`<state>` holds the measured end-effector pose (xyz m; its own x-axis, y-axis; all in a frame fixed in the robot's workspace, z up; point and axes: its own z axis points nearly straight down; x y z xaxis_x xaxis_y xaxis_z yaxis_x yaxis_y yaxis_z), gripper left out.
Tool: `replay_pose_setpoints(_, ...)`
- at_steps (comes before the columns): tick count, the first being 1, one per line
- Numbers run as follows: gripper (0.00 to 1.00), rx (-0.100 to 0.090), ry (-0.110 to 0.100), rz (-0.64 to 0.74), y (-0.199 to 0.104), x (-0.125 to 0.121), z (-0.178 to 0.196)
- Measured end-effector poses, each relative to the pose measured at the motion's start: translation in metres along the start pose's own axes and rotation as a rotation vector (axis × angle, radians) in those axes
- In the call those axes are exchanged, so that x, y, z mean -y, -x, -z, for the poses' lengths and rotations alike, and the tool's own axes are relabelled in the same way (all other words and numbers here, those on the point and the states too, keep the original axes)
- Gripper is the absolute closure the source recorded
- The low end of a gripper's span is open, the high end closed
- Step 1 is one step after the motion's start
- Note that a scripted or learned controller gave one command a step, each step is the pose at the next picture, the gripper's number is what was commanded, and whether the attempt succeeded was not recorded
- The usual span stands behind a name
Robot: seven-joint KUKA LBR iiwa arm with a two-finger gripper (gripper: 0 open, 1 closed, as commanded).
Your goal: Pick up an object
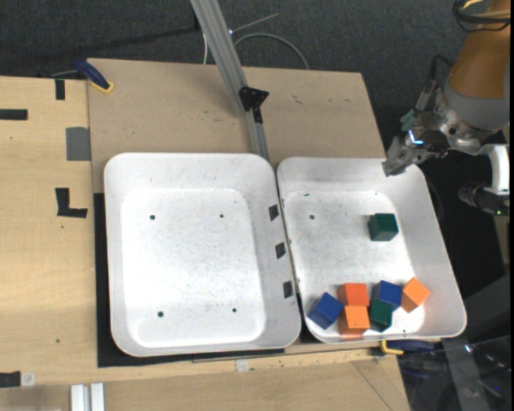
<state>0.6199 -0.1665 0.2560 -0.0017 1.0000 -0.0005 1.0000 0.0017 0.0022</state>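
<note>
Your claw (400, 158) hangs over the right bin's (437, 229) far corner; I cannot tell its grip, seemingly nothing held.

Green block (382, 226) stands apart — others (368, 305) crowd together.

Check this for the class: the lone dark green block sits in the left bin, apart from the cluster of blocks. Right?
Not quite. The camera view shows the lone dark green block in the right bin, apart from the cluster of blocks.
</note>
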Motion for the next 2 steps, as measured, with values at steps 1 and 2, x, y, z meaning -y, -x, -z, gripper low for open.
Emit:
replay_pose_setpoints(1, 1.00, -0.002, -0.002, 0.005, -0.053, -0.003, 0.006)
replay_pose_setpoints(2, 1.00, -0.002, -0.004, 0.004, -0.099, -0.004, -0.003)
